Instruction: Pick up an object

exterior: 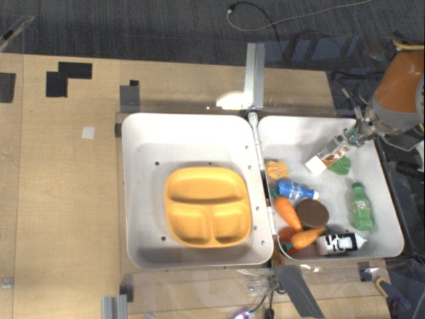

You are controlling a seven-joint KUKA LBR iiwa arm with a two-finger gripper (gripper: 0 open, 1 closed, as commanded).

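My gripper [354,136] hangs over the far right corner of the right bin [392,244], below the arm's orange band [398,88]. Its tip meets the upper end of a white and brown carton [325,159], which lies slanted beside a green lump [340,167]. Whether the carton is gripped is too small to tell. Further down the bin lie a green bottle [360,206], a blue bottle [295,191], a carrot [287,211], a brown disc [311,213], a second carrot [304,238] and a black and white item [342,242].
A yellow divided tray [208,205] sits in the middle of the left bin [143,145]. A small tan item [276,170] lies by the wall between the bins. A metal post [255,78] stands behind that wall.
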